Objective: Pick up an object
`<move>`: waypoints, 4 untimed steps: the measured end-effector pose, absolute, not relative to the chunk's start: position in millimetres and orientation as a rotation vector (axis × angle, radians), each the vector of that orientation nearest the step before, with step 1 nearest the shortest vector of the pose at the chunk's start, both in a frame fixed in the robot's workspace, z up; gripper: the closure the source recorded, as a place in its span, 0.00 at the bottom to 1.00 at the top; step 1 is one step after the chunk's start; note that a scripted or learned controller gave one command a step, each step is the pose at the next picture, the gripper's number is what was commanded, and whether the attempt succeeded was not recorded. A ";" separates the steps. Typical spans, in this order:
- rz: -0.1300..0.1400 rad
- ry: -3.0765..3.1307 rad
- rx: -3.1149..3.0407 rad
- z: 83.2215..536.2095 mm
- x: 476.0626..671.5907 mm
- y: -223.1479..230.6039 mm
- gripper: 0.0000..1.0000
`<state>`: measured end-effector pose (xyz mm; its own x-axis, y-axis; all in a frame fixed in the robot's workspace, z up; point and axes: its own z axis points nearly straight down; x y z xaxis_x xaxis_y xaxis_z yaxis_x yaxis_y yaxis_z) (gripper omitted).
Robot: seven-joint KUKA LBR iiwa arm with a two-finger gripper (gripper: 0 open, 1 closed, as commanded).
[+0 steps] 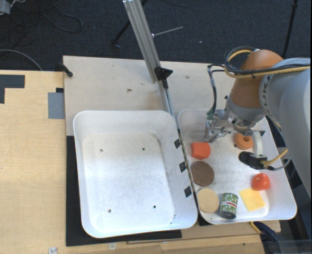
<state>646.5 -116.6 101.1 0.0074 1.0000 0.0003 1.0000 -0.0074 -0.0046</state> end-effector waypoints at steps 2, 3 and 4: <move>-0.003 -2.223 -2.222 188.5 648.9 -109.4 1.00; -0.001 -2.223 -2.221 209.0 649.2 -110.6 1.00; 0.001 -2.223 -2.214 203.2 654.6 -56.7 1.00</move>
<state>654.6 -56.7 203.2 -0.0041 1.0000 0.0025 1.0000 0.0041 -0.0033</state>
